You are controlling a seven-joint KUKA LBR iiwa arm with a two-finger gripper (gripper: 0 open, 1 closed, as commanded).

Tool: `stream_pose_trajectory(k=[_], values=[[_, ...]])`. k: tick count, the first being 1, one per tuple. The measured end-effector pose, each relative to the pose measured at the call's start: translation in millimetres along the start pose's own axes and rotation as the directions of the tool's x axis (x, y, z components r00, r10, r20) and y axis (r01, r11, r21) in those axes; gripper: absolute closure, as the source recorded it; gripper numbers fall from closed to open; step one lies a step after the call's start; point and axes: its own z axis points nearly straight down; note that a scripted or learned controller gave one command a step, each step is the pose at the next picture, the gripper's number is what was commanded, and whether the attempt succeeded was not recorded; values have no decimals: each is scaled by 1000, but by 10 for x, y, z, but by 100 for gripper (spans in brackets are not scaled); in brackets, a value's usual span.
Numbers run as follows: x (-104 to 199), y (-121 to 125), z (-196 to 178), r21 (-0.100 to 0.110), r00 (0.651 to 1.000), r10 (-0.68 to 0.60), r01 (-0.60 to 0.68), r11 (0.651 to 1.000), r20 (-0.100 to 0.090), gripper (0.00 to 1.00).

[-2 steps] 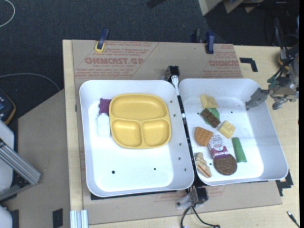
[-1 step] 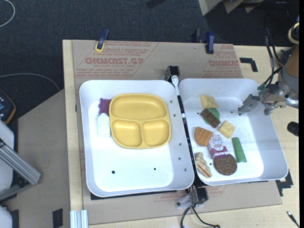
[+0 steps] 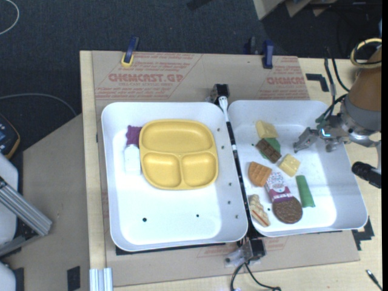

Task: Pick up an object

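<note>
Approach step in hand, judged from the pose: end effector (image 3: pixel 315 136) hangs over the upper right part of the right bin (image 3: pixel 348 187), 2 fingers splayed open, nothing between them. Arm (image 3: pixel 365 102) comes in from the right edge. No single target is named, so any of the small food pieces in the right bin counts. Nearest candidates lie to the left and below the end effector: pale yellow block (image 3: pixel 290 164) just beside and below it, brown-and-green piece (image 3: pixel 269 148) a bit further left, cream piece (image 3: pixel 265 128) at the top of the cluster. Further down sit a waffle-like piece (image 3: pixel 259 173), a red-and-white packet (image 3: pixel 278 187), a green stick (image 3: pixel 304 191), a round brown cookie (image 3: pixel 287 210) and a pale pastry piece (image 3: pixel 259 211), well apart from the fingers. Left bin (image 3: pixel 115 180) on the tabletop (image 3: pixel 91 102) carries a yellow divided tray (image 3: pixel 179 153) with a purple item (image 3: pixel 133 134) and a white item (image 3: pixel 131 159) beside it. Next move likely calls for a shift left and down to centre over 1 piece, then descent and closing; pieces are packed close, so a neighbour could get nudged.
</note>
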Motion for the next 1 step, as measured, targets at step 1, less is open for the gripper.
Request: stream_pose_trajectory(k=[1], values=[[1,19,413,-9,1000,3,-3,1000,3,0]])
